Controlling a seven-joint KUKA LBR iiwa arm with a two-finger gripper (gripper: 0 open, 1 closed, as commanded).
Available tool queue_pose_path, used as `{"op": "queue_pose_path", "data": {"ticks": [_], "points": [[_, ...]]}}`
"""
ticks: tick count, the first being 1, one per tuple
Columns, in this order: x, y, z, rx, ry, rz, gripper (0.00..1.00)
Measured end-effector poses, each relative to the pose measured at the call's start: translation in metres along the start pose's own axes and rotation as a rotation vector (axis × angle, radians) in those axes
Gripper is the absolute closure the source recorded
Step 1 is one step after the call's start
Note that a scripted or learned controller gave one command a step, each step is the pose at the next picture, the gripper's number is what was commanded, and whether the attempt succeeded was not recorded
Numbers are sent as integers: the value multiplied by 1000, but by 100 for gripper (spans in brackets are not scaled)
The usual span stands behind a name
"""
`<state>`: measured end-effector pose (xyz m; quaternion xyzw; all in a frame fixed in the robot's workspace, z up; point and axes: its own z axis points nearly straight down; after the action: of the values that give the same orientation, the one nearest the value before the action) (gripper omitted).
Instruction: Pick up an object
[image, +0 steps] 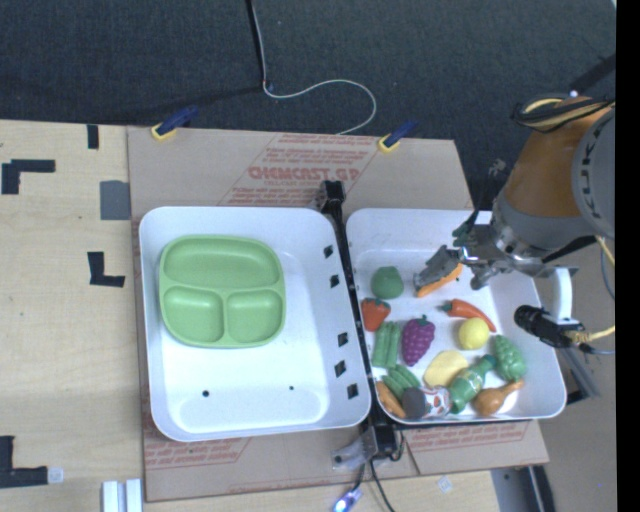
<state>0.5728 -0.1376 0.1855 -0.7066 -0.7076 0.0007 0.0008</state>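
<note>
I see 2 white bins, split by 1 black divider (340, 300). Left of the divider, the left bin (250, 410) carries 1 green tray (222, 291). Right of it, the right bin (400, 235) carries 1 green ball (388, 283), 1 purple grape bunch (418, 340) and 1 yellow lemon (474, 331). Farther right of the divider, the gripper (447, 272) is clenched on 1 orange carrot (438, 283), above the lemon.

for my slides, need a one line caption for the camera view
Gripper over the right bin of toy food, at an orange carrot; green tray in left bin.
</note>
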Motion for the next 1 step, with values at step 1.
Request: {"op": "queue_pose_path", "data": {"ticks": [1], "points": [[83,-13,-35,-3,2,-9,0]]}}
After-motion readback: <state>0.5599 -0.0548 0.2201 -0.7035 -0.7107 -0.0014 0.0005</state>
